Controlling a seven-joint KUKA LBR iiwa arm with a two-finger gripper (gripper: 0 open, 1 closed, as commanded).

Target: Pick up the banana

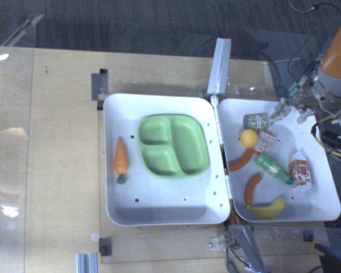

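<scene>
**Gripper up at the back of the right bin, banana down at the front**

So here's what we're looking at. The gripper (288,108) hangs over the far right part of the right bin (324,178), and we can make out its two thin metal fingers (279,109) spread apart with nothing between them. It looks open and isn't touching any of the items, as far as we can tell. The grey arm (335,75) with its orange band comes in from the right.

The banana (268,208) lies flat near the front edge of that same bin: yellow, curved, smooth skin. Just beside it is a reddish sausage (250,189), and a second sausage (240,161) lies further back, by the bin's left wall. We also see a round yellow lemon (249,137), a green bottle (273,168) lying on its side, a small green carton (256,120), a red-and-white checked packet (266,141), and a crinkly orange-and-white bag (300,173).

In the left bin (159,209) we've got a light green plastic tray (174,144) with three compartments and rounded corners, plus an orange carrot (120,158) near the left wall. Both bins are white and smooth with a matte look, sitting on a pale wood bench (51,152).
</scene>
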